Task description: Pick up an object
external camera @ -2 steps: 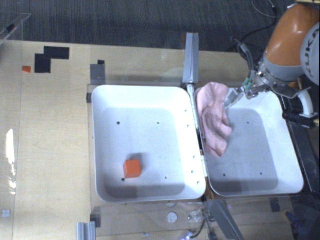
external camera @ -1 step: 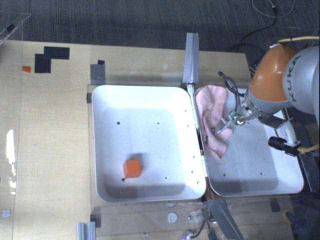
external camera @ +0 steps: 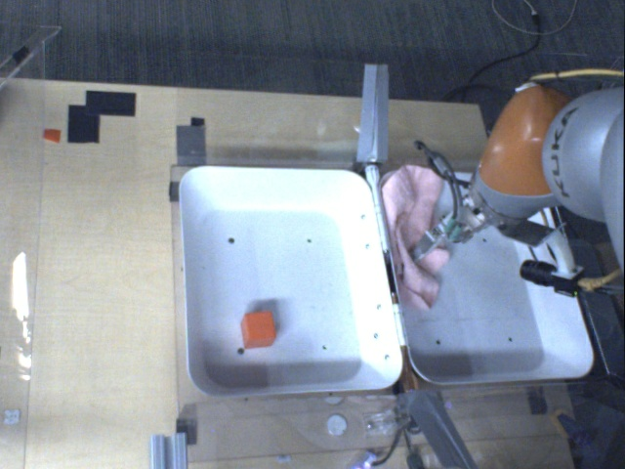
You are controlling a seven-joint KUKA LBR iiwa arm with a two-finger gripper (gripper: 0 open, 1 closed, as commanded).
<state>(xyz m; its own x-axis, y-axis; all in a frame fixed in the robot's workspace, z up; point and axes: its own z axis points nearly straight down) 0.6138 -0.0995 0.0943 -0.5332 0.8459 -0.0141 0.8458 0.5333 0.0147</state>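
A pink cloth (external camera: 412,225) lies crumpled along the left side of the right bin (external camera: 508,345), partly draped against the divider between the bins. My gripper (external camera: 437,239) is down in that bin, its tip pressed into the cloth's right edge. A fold of pink fabric bunches around the fingertips. An orange block (external camera: 259,329) sits in the lower left part of the left bin (external camera: 293,203), far from the gripper.
A grey metal post (external camera: 372,115) stands at the back between the bins. Black shapes (external camera: 96,113) and a small orange square (external camera: 52,136) lie on the bench at the far left.
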